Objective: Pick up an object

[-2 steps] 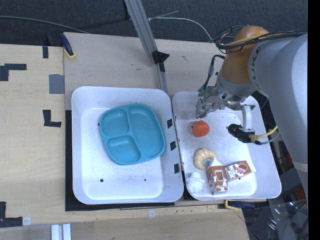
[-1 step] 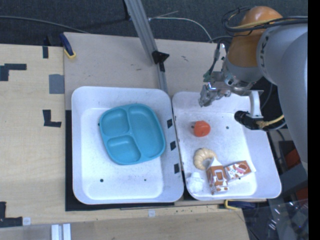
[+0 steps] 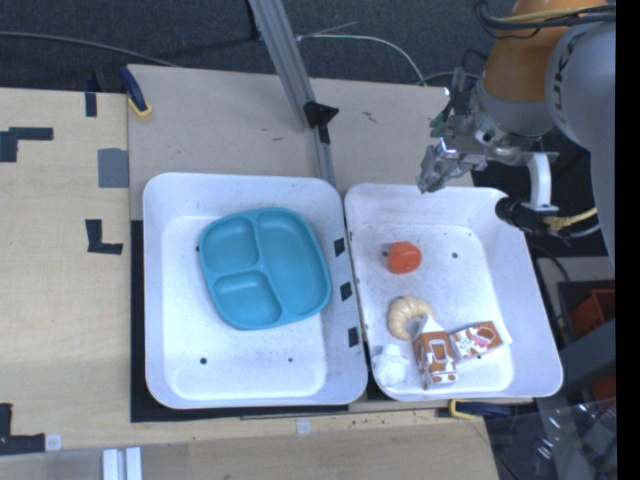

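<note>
Worktop (image 3: 60, 268) with two bins | our hand (image 3: 437, 173) (grip unreadable) above right bin's (image 3: 530, 268) far rim | nothing lifted; orange ball (image 3: 404, 258) awaits

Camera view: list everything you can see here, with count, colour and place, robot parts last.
bins: 2, white, side by side on the bench
divided plate: 1, blue, in the left bin
round object: 1, orange-red, right bin, upper middle
croissant-like piece: 1, tan, right bin, below the round object
packet: 1, orange and white, right bin, near front
arm: 1, grey with orange band, upper right
pincer: 1, dark, above the right bin's far edge
</note>
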`<state>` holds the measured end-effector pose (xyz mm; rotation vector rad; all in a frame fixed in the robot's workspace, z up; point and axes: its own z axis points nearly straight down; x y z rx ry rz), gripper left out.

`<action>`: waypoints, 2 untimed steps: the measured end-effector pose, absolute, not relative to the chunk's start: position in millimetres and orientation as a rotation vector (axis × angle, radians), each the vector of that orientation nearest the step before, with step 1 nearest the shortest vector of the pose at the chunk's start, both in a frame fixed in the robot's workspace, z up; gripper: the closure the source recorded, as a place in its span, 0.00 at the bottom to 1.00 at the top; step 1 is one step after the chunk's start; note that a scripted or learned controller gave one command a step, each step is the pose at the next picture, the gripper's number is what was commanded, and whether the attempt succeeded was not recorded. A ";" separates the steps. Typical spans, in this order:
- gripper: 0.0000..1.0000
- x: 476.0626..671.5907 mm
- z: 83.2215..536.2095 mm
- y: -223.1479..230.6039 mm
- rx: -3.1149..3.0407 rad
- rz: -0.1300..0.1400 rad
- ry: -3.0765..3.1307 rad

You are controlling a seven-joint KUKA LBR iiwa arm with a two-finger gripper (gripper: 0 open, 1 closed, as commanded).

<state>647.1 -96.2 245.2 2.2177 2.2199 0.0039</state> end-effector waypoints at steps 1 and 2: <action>1.00 647.7 267.5 -96.0 2.219 0.002 2.222; 1.00 628.7 267.9 -44.4 2.217 0.000 2.229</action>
